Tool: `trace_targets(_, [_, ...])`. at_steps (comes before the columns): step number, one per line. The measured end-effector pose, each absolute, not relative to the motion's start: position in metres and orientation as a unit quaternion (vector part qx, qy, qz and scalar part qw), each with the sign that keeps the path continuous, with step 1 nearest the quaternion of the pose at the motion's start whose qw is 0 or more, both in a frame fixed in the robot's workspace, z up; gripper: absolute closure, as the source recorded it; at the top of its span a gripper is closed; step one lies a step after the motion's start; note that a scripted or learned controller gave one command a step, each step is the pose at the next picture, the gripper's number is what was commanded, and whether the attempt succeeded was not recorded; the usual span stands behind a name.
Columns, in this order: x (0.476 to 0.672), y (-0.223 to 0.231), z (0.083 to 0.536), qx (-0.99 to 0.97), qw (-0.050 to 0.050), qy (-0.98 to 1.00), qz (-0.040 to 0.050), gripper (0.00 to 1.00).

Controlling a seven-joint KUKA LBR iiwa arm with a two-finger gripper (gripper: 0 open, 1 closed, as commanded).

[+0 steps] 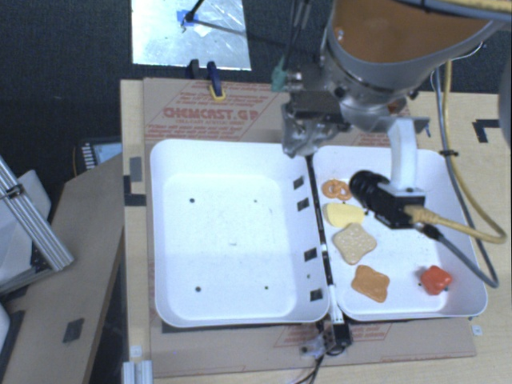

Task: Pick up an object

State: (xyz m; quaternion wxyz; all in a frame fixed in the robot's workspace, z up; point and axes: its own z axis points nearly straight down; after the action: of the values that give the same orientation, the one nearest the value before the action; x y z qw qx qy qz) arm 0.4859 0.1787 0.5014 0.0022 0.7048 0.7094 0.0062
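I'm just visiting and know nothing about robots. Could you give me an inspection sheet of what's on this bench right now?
Surface: shallow left white bin and right white bin side by side on a red-printed cardboard sheet.
Job's things: in the right white bin, a brown pretzel, pale yellow wedge, tan bread-like slice, orange-brown toast-like piece, red-orange lump.
Clutter: blue-and-yellow clamp at the cardboard's far edge.
Grippers: grey gripper above the far end of the divide between bins, touching no item.
Cables: yellow cable crossing the right white bin.
Surroundings: shiny silver sheet beyond the bench; aluminium rail at left.
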Motion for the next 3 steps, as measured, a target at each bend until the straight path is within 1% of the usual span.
trace_targets(1, [0.533, 0.237, 0.537, 0.705, 0.002, 0.710, 0.0041, 1.00])
trace_targets(2, [0.485, 0.143, 0.536, 0.709, 0.000, 0.705, 0.0001, 1.00])
trace_targets(3, [0.486, 0.233, 0.535, 0.703, 0.000, 0.711, 0.0019, 1.00])
